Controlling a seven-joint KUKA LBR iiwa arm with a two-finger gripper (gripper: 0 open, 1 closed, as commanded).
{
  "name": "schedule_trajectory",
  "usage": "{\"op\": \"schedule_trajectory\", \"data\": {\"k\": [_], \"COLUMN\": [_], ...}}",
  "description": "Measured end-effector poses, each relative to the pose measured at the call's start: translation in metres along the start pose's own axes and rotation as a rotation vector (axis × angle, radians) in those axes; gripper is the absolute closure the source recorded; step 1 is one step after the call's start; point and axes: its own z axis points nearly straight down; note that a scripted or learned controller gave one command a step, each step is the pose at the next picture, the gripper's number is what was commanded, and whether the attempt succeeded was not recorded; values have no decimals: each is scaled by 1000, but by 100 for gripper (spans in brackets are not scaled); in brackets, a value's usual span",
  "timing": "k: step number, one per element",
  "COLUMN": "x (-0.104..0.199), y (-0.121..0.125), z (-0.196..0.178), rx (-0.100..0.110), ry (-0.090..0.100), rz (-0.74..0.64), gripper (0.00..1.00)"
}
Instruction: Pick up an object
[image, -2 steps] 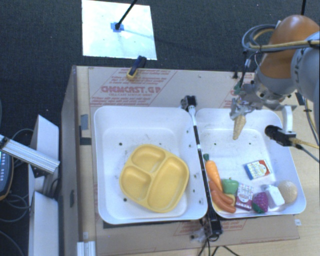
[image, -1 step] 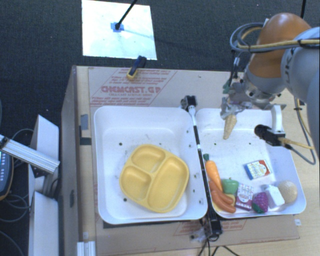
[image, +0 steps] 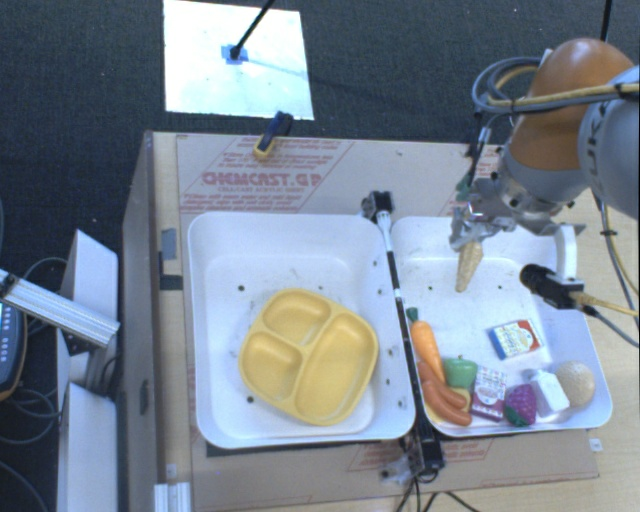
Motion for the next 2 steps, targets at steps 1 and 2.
{"op": "schedule_trajectory", "data": {"k": [1,2], "x": [-22,13], "y": [16,36], "z": [19,10], "rx": [0,0], "ry": [0,2], "rz": [1,-3], "gripper": [100,100]}}
